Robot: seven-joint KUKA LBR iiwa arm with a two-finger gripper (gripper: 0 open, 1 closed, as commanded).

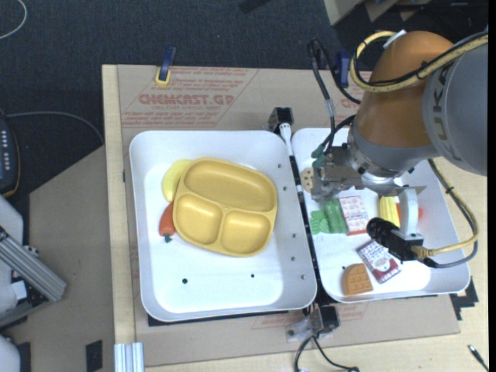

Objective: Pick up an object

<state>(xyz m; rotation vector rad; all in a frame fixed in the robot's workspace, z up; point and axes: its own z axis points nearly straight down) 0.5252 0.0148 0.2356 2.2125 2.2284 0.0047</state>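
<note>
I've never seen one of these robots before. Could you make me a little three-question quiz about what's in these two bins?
1. True or false: the yellow divided tray lies in the left bin.
2. Which bin is the gripper over? A) left B) right
3. Fill in: the round brown cookie lies near the right bin's ____ edge (near or far from the camera).

Key: 1 true. 2 B, above the green packet. 3 near.
</note>
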